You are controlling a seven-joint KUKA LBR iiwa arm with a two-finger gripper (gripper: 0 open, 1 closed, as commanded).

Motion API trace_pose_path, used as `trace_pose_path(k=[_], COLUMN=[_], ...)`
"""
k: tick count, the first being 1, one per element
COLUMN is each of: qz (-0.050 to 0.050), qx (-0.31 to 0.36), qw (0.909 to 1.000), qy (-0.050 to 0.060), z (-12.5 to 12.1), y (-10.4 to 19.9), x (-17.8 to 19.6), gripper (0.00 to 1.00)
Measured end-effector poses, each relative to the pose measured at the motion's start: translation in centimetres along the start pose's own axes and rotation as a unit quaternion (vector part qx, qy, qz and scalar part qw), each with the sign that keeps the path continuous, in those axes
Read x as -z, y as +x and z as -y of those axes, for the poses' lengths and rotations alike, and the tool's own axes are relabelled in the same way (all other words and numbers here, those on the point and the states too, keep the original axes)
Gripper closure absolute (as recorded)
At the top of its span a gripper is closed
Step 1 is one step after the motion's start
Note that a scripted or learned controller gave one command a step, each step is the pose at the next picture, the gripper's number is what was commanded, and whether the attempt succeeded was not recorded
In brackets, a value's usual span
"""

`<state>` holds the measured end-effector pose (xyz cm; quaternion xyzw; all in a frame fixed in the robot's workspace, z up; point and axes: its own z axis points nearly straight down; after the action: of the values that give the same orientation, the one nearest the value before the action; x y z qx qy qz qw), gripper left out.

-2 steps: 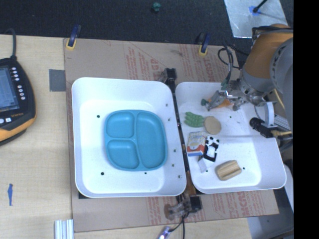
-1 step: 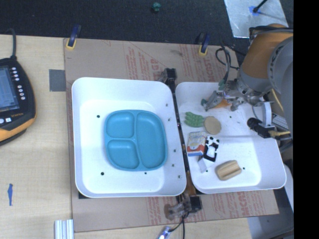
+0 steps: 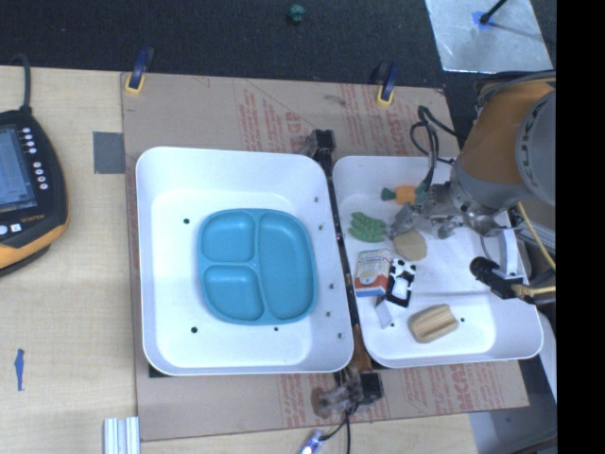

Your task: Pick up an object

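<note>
End effector [image 3: 416, 218] fingers unclear, arm [image 3: 506, 154] cropped

We see a light wooden bench [image 3: 71, 339] with a sheet of brown cardboard [image 3: 236, 112] laid flat on it, held at its far edge by two clamps [image 3: 139, 69]. On the cardboard rest two shallow white bins side by side: the left bin [image 3: 161, 253] and the right bin [image 3: 473, 343], their inner edges touching. A black-and-orange handheld pendant [image 3: 24, 192] lies on the bare wood at the bench's left edge, well apart from the bins.
</note>
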<state>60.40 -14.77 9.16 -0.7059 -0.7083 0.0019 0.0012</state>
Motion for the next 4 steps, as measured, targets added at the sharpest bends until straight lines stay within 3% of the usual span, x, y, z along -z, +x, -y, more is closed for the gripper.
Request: trace_pose_path(k=[1, 2, 3, 4], qz=[-0.001, -0.001, 0.0, 0.0], qx=[0.0, 0.001, 0.0, 0.0], qw=[1.0, 1.0, 1.0, 1.0], qy=[0.0, -0.002, 0.0, 0.0], z=[-5.2, -3.4, -1.1, -5.1], y=[1.8, 6.1, 2.0, -1.6], x=[0.0, 10.2, 8.0, -0.1], gripper=[0.0, 0.0, 0.0, 0.0])
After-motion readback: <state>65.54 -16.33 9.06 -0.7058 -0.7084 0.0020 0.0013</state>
